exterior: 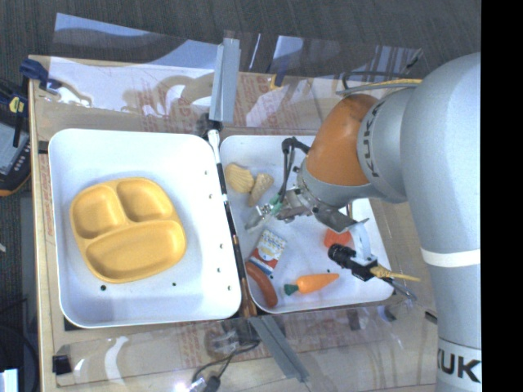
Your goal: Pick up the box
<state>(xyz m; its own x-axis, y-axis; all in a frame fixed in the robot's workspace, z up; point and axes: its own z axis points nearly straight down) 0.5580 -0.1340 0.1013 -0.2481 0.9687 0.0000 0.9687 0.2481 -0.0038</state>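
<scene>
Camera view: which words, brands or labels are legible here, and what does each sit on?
"KUK": bottom of the grey arm, cut off by the frame edge.
"KU": partly visible lettering on the arm beside the orange band.
Print on the small box: too small to read.

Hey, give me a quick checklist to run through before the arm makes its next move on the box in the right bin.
1. Box in view in the right bin: ok, it lies near the bin's left wall.
2. Claw placed above the box: ok, it sits just up-frame of it.
3. Box between the claw's tips: not ok, the box lies apart, ungrasped.
4. Neighbours clear of the box: not ok, the sausage touches its lower end; the carrot lies close.
5. Box upright: cannot tell, it seems to lie tilted.
6. Yellow divided plate out of the way: ok, in the left bin.
</scene>
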